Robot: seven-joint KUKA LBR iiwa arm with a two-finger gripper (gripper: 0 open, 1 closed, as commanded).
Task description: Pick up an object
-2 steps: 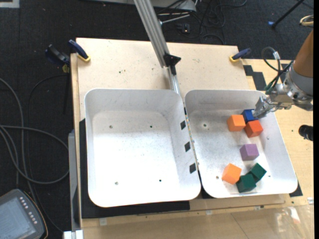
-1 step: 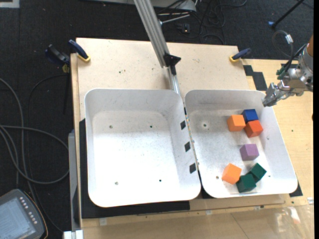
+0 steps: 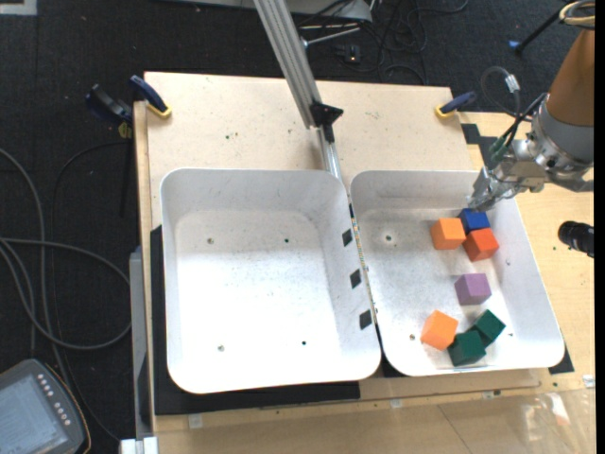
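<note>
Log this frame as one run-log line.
stage: approach | end effector: low over right bin, at blue block | grasp: none seen | right bin: orange, purple, green blocks | left bin: no blocks

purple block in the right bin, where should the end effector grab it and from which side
Grip the purple block from straight above, across its left and right faces. It sits alone with bare bin floor on those sides, while the orange-red block above and green blocks below lie nearer.
</note>
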